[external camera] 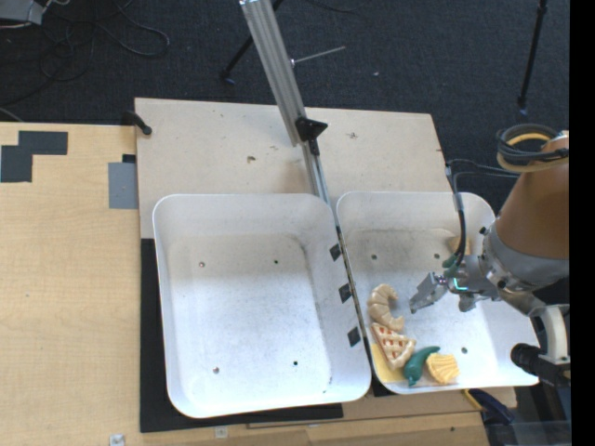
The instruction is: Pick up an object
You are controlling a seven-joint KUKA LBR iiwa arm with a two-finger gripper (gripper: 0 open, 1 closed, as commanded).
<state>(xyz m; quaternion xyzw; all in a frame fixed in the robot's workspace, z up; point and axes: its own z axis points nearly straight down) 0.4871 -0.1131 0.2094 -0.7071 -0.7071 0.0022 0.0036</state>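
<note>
The arm (535,221) is reaching in low over the right bin (409,214), wrist angled down toward the floor of the tray, and the claw (429,295) is hanging just above bare white plastic with nothing between its fingers. Whether those fingers are apart or together, I cannot tell from this slant. The likely targets are sitting bunched against the bin's near corner, just beyond the claw's tip: a tan pastry piece (382,297) closest, the waffle wedge (393,346) below it, then a green toy (418,358) and a yellow ridged piece (442,369) touching each other. The left bin (186,240) is lying well apart from the claw, across the divider.
</note>
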